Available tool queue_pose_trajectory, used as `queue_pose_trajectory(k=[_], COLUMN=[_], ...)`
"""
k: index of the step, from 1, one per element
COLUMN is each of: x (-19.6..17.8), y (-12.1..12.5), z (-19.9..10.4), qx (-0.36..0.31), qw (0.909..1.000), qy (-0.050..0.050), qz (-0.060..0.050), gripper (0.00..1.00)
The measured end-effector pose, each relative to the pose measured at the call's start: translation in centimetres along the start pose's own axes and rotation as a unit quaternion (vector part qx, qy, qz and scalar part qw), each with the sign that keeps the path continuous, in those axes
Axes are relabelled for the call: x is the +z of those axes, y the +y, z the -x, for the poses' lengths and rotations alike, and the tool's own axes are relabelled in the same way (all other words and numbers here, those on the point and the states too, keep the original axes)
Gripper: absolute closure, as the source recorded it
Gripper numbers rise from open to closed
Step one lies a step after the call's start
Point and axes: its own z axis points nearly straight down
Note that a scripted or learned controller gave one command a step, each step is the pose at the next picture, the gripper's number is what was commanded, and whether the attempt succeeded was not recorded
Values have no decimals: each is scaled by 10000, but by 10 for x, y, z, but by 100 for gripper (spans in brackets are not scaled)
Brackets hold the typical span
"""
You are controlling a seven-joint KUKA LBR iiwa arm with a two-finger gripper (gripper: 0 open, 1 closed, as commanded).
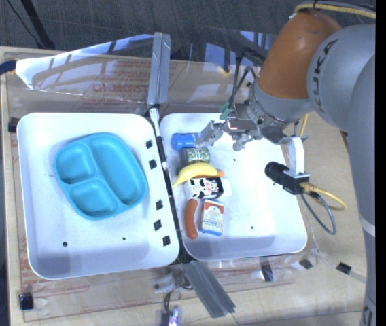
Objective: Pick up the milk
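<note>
- Nearest to me, the front edge of the wooden bench (302,287) shows bare, with a grey metal bracket (206,287) jutting out where the two bins meet.
- The left bin (43,243) is a shallow white tub; a blue divided plate (100,174) lies in it, toward its far left part, three hollows facing up.
- The right bin (274,233) holds all the small things, and they sit in a column along its left wall.
- At the near end of that column lies a small carton with red and blue print (212,219), flat on the bin floor, and a brown sausage (191,219) lies lengthwise just beside it on the left, against the wall.
- Just beyond those is the milk (205,187), a small white carton with black cow patches, lying on the bin floor and touching the printed carton's far edge.
- A yellow banana (197,172) curves across the far top of the milk, touching or overlapping it.
- Farther on stands a green can (196,155), and beyond that a blue object (183,141) near the bin's far left corner.
- The gripper (221,132) hangs over the far part of the right bin, just right of the blue object and the can; its metal fingers look spread apart with nothing between them, and it is apart from the milk.
- Behind it the grey arm (346,60) with its orange band (298,46) comes in from the right, and a black part with a yellow cable (315,192) hangs over the bin's right side.
</note>
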Motion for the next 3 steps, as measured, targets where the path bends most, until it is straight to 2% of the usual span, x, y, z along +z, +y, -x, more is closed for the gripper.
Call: queue_pose_trajectory(k=[1,2,3], x=[134,124,46], y=[-32,-31,-44], z=[1,2,-15], qx=[-447,-474,1238], qw=[9989,9988,9923], qy=[-25,-45,-2], qz=[122,138,26], gripper=[0,100,100])
